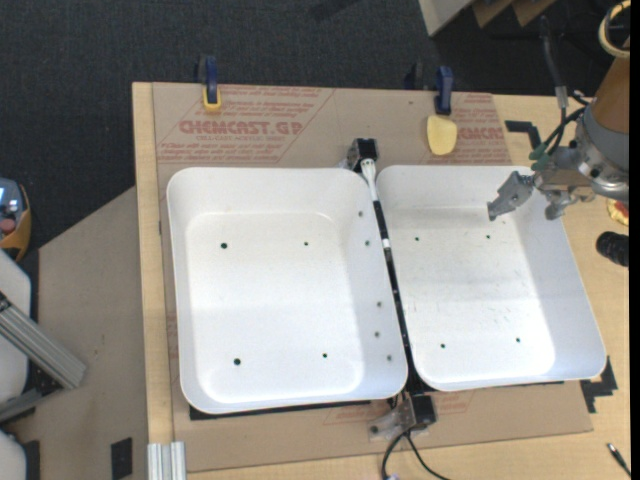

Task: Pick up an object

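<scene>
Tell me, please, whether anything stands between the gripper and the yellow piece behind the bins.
Only the far rim of the right bin lies between the gripper and the yellow piece; a blue clamp stands just behind the piece.

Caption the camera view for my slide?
Gripper hovers over right bin; yellow piece lies on board beyond bins.

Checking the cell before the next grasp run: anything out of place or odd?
Yes: the pale yellow rounded object lies outside both bins, on the brown cardboard sheet just behind the right shallow white bin, below a blue clamp. The pincer hangs over that bin's far right corner, with nothing seen in it.
</scene>
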